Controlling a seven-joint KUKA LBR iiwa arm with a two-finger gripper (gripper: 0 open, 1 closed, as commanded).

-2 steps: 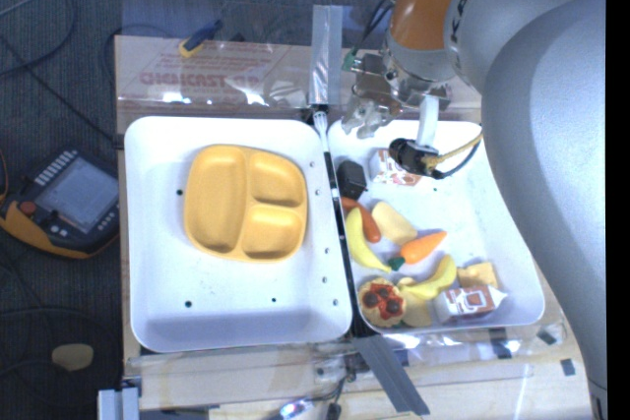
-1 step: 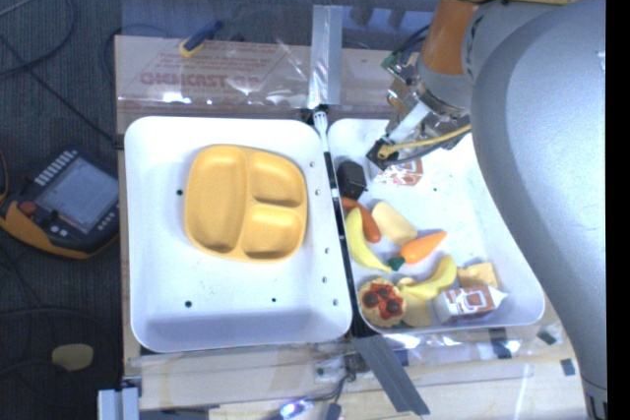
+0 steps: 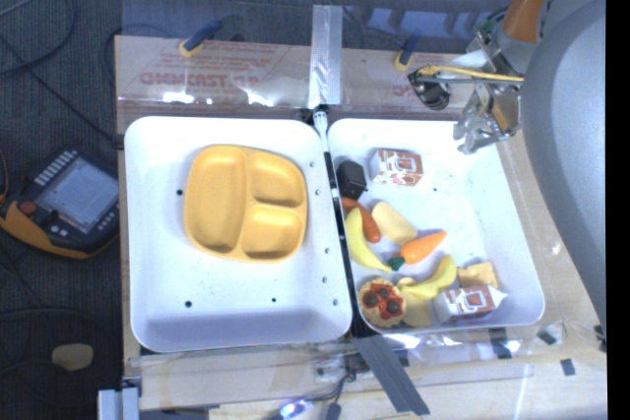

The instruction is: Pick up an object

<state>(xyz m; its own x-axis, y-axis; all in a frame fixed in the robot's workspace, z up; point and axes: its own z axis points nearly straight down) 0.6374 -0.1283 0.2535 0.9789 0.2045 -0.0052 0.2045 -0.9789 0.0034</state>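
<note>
My gripper hangs over the far right corner of the right bin, open, with nothing between its fingers. The toy foods lie below and to its left: a small red and white carton, a black piece, a yellow banana, an orange carrot, a red chilli and a fruit tart. A second carton and another banana lie at the bin's near edge. The nearest item to the gripper is the first carton, well apart from it.
A yellow divided plate lies in the left bin. A raised divider separates the bins. Cables and a yellow rod run behind the right bin. A handheld pendant rests on the floor at left.
</note>
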